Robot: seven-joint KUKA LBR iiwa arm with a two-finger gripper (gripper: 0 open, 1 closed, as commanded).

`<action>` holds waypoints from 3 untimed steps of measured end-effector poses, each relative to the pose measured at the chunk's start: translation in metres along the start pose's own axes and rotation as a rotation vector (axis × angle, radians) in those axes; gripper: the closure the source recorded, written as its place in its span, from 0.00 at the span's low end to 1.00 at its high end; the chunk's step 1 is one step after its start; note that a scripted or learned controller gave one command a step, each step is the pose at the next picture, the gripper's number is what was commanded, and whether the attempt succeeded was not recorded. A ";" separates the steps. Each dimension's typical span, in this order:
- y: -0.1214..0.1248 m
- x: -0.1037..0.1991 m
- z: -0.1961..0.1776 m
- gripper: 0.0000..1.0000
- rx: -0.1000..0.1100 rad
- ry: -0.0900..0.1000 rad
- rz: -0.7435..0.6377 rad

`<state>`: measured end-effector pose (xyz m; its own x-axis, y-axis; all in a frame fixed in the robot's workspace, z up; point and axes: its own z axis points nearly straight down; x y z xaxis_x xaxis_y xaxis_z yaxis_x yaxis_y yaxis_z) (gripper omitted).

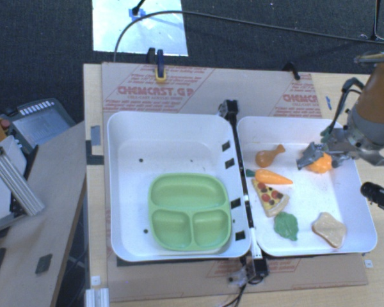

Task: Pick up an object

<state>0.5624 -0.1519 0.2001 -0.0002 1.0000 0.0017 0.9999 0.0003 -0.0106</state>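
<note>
The right bin point(352, 197) holds several toy foods. A tan drumstick point(269, 154) lies near its left wall, with an orange carrot point(273, 178) and a pizza slice point(271, 197) just below it. Toward the front lie a green leafy piece point(286, 226) and a bread slice point(328, 229). My gripper point(313, 155) is low over the bin's back right part, reaching in from the right. An orange round piece point(320, 164) sits right against its tip, partly hidden by it. Whether that piece is gripped is not visible.
The left bin point(134, 146) holds a green divided plate point(191, 211) at its front. A black divider point(237, 171) with clips runs between the bins. Cardboard point(179, 88) lies under both bins, and a grey side table point(32, 190) stands at the left.
</note>
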 end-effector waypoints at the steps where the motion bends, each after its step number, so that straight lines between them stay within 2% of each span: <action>1: 0.003 0.000 -0.006 0.00 -0.012 -0.002 -0.003; 3: -0.004 0.010 0.084 0.00 -0.009 -0.001 -0.001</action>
<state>0.5576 -0.1421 0.1159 -0.0012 1.0000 0.0004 1.0000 0.0012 -0.0014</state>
